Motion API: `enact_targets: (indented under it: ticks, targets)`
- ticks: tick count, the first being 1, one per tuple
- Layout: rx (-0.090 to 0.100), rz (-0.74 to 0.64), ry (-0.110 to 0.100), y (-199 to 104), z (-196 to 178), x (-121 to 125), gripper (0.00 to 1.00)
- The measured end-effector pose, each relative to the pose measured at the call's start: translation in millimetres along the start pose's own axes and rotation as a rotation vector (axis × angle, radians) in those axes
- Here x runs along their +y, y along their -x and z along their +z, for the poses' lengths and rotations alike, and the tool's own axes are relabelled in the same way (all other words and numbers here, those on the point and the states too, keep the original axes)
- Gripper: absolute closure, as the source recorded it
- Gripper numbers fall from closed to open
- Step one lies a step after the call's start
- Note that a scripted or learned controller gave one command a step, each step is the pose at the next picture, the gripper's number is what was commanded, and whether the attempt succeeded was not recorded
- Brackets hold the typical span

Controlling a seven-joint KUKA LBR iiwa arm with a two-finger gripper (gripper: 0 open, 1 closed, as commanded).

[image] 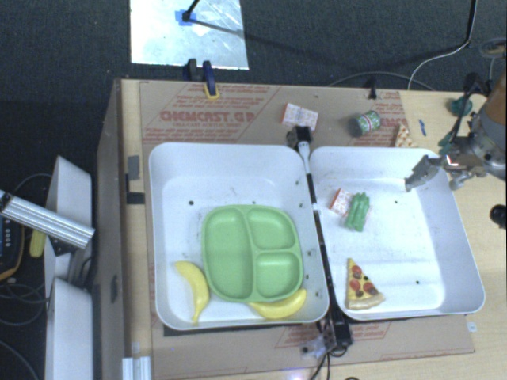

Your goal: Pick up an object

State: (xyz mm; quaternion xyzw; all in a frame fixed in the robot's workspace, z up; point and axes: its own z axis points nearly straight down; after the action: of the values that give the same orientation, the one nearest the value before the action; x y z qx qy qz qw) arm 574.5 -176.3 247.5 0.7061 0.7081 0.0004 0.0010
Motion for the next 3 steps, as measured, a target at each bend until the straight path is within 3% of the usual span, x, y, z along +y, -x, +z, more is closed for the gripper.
enact_targets:
  ticks: [1,2,3]
  targets:
    - [0.002,-0.002,-0.004,-44.4,88.6,37.1,0.0]
    - [0.0,-0.001,0.007,-68.2,158.1,44.6,0.0]
    - [-0.004,0.0,0.012,-72.8,157.4,42.1,0.0]
